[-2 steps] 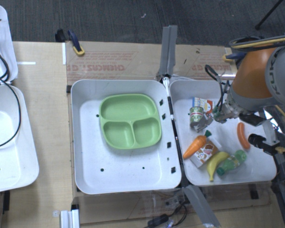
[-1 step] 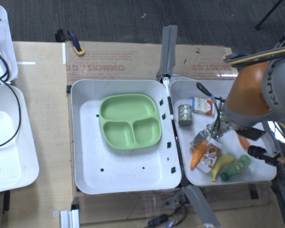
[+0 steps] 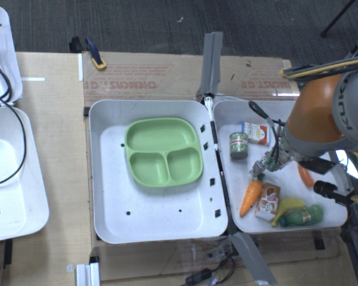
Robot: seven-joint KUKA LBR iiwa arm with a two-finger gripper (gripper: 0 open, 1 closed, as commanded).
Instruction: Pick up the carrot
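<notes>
Right bin (image 3: 340, 220) — carrot (image 3: 250, 196), carton (image 3: 267, 201), banana (image 3: 288, 209) — gripper (image 3: 261, 170) above.

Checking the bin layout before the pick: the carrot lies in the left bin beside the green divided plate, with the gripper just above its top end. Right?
Not quite. The camera view shows the carrot in the right bin, apart from the green divided plate, which sits in the left bin. The gripper is indeed just above its top end.

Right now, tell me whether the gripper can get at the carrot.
Probably yes. The gripper hangs just above the carrot's leafy top, and nothing covers the carrot; the small carton lying close beside it may crowd one finger.
</notes>
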